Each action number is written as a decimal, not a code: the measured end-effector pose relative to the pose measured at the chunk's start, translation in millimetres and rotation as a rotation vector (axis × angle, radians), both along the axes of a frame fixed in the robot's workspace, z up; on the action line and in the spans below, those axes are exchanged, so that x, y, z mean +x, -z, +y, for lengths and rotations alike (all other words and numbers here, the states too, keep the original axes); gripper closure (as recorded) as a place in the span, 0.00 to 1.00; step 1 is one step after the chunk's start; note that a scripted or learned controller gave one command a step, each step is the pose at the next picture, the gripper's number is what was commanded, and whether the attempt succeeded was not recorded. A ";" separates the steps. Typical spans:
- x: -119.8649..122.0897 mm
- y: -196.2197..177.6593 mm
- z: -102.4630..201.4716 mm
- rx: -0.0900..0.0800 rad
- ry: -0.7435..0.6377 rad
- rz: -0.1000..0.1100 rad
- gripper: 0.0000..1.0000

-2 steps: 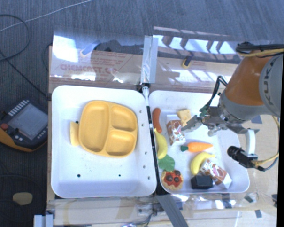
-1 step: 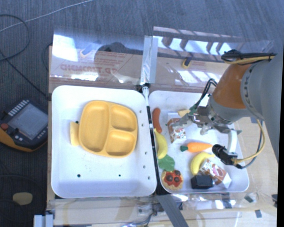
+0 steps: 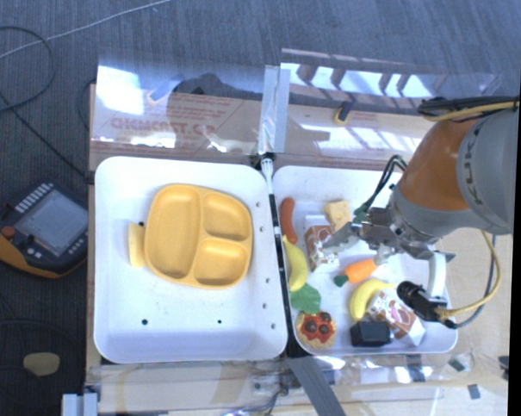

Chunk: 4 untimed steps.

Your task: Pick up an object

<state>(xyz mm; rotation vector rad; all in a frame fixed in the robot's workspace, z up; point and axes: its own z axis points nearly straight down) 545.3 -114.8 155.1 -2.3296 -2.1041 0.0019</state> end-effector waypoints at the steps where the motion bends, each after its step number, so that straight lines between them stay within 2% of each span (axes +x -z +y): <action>1: 7.0 38.3 -31.1 -0.009 -0.061 -0.045 0.00; 2: 0.2 44.0 -34.4 -0.009 -0.109 -0.068 0.00; 3: -46.1 64.5 -19.4 -0.010 -0.182 -0.020 0.00; 4: 27.0 65.0 -2.7 -0.008 -0.235 -0.017 0.00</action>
